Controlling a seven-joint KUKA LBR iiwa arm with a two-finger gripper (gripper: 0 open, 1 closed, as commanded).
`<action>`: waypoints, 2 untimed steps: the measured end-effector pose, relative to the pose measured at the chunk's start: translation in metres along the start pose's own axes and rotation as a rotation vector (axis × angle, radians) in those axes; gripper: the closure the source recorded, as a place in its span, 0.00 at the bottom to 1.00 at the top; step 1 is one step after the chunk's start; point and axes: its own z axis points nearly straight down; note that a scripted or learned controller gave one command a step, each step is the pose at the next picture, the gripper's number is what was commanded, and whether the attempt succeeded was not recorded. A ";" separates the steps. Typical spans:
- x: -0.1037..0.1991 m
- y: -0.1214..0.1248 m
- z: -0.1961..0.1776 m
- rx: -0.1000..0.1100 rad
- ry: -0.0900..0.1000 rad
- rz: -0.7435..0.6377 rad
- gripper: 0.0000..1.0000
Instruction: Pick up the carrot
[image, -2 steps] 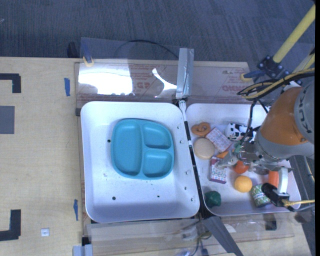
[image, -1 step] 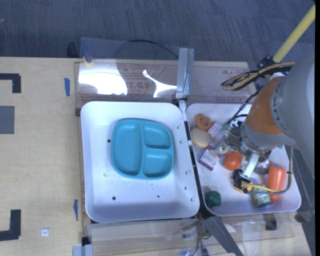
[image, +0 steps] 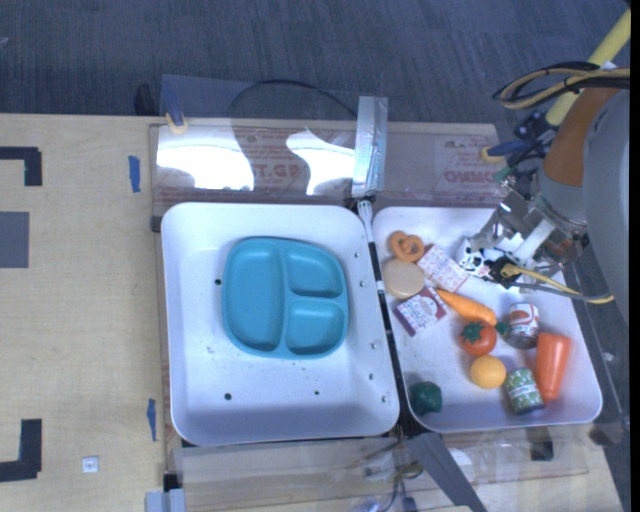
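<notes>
The carrot (image: 465, 303), slim, orange and tapered, lies slantwise in the middle of the right bin (image: 590, 400). A red tomato (image: 478, 338) sits just below it and a printed packet (image: 420, 311) to its left. My gripper (image: 503, 252) hangs over the bin's upper right part, up and to the right of the carrot and clear of it. A small black-and-white thing (image: 476, 260) lies right beside the gripper's tip. Yellow cables run along the wrist.
The right bin also holds a thick orange-red cone (image: 552, 364), an orange ball (image: 487, 372), a green can (image: 522, 391), a small tin (image: 523, 322), a dark green item (image: 425, 397), a tan disc (image: 404, 277) and a pretzel (image: 405, 243). A blue divided plate (image: 285, 297) lies in the left bin (image: 190, 380).
</notes>
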 end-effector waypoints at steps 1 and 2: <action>-0.040 -0.053 0.034 0.008 -0.002 -0.165 0.00; -0.050 -0.065 0.088 0.000 0.003 -0.389 0.00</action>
